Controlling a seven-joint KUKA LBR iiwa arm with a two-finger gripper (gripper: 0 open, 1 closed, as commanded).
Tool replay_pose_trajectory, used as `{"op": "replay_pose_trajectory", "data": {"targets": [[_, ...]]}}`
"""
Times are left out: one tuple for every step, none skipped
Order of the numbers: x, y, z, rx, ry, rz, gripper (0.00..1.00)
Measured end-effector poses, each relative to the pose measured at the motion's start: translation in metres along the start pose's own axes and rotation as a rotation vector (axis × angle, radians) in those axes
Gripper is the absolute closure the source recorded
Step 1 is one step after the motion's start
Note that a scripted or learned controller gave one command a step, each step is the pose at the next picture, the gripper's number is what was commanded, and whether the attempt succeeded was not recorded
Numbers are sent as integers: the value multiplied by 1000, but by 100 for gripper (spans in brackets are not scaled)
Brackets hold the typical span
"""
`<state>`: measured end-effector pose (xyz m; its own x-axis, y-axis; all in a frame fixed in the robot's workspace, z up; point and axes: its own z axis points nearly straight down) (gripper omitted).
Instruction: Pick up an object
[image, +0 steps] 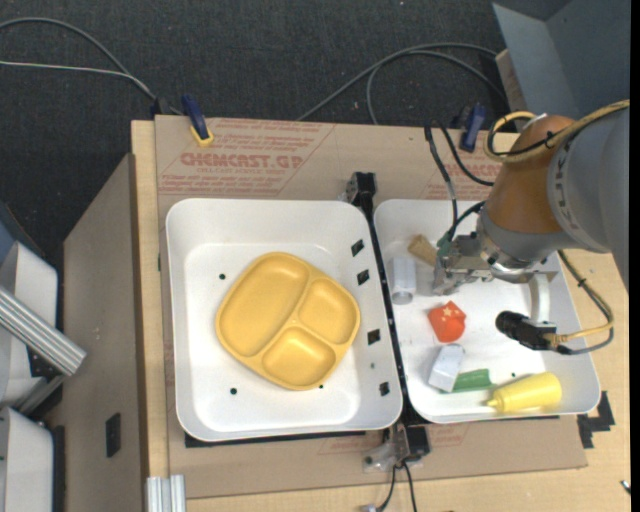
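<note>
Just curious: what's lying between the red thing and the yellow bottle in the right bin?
In the camera view, a green block beside a small grey-white block lies between the red thing and yellow bottle.

Grey arm (590, 170) reaches in from the right, wrist bent downward

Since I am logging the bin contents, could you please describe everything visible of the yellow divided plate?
The yellow divided plastic plate lies flat, face up, in the left shallow white bin, near its middle. It is rounded, matte, with three compartments: one large at left, two smaller at right and bottom. Nothing lies in it or touches it except the bin floor.
</note>
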<state>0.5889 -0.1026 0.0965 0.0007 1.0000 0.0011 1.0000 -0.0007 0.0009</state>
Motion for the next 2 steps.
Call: {"op": "replay_pose_trajectory", "data": {"targets": [[-3, 5, -63, -5, -2, -2, 100], [-3, 7, -115, -6, -2, -2, 100]]}}
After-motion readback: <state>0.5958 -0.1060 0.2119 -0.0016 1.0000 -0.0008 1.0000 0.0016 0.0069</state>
